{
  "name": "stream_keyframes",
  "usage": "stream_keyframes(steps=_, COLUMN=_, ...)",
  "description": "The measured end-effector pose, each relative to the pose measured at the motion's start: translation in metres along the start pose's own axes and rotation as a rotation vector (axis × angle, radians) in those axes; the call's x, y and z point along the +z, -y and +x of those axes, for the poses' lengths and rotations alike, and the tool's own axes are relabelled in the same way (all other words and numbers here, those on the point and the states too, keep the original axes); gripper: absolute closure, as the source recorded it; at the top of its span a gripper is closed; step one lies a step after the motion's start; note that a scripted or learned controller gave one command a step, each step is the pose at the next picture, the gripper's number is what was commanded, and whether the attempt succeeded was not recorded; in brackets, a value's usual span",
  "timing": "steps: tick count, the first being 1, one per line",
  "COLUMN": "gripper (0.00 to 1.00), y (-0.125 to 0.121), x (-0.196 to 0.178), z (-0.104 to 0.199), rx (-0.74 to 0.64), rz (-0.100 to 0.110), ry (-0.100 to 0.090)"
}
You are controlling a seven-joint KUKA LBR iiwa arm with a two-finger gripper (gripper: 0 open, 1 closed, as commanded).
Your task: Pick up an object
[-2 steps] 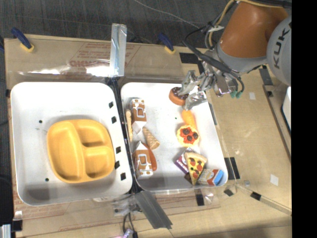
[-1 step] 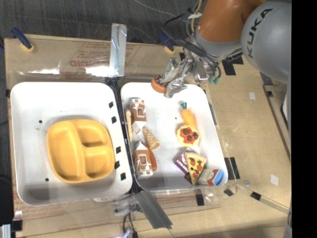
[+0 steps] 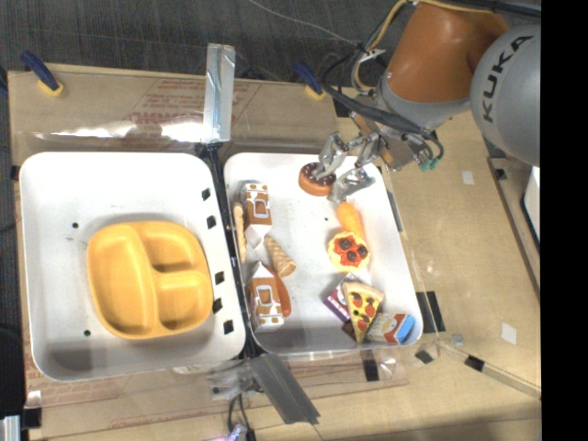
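1. The gripper hangs over the upper part of the right bin, right of the frame's centre, below the orange band of the arm.
2. Its fingers stand apart: one fingertip is over a small brown doughnut-like toy, the other is just to the right of it.
3. The doughnut-like toy lies on the bin floor at the bin's upper edge, partly under the left finger; whether the finger touches it cannot be told. It is not clamped between the fingers.
4. Just below the gripper lies an orange carrot-like piece, and below that a round red and yellow piece.
5. Lower in the same bin are a pizza slice toy, an ice-cream cone toy and two small house-shaped pieces.
6. The left bin holds a yellow divided tray, well apart from the gripper.
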State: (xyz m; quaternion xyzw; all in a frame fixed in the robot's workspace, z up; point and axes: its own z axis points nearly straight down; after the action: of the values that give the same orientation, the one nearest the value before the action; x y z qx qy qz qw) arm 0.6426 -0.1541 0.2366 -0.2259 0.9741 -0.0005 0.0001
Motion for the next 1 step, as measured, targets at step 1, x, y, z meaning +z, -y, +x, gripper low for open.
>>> stream_keyframes(steps=1, gripper=1.0, y=-0.0566, x=-0.0009, z=-0.0115, rx=0.099, rz=-0.002, ry=0.001)
